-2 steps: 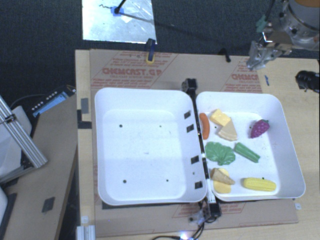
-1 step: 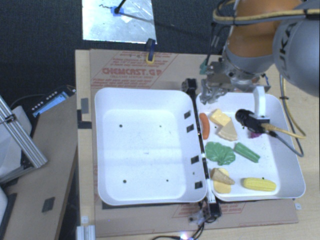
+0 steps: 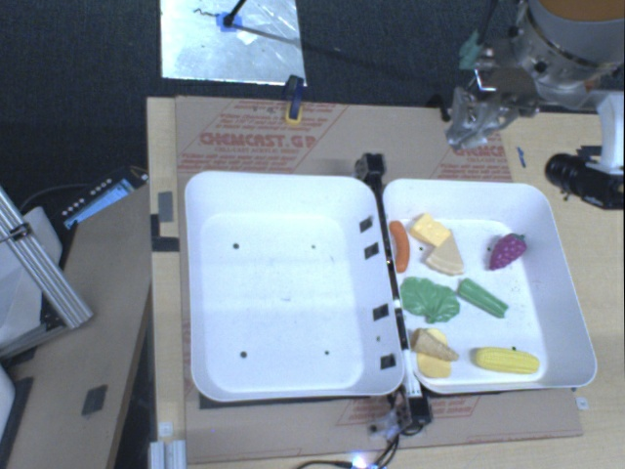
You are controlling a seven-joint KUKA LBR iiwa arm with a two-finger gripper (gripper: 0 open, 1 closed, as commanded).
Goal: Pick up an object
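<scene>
We look down from one fixed camera set above the table (image 3: 117, 262), tilted so the far edge lies toward the top of the frame. Both white bins fit whole in view: the left bin (image 3: 210, 360) sits mid-frame, the right bin (image 3: 562, 291) beside it. The arm (image 3: 562, 27) enters at upper right.

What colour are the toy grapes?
Purple: the toy grapes lie in the right bin, seen in the camera view.
</scene>
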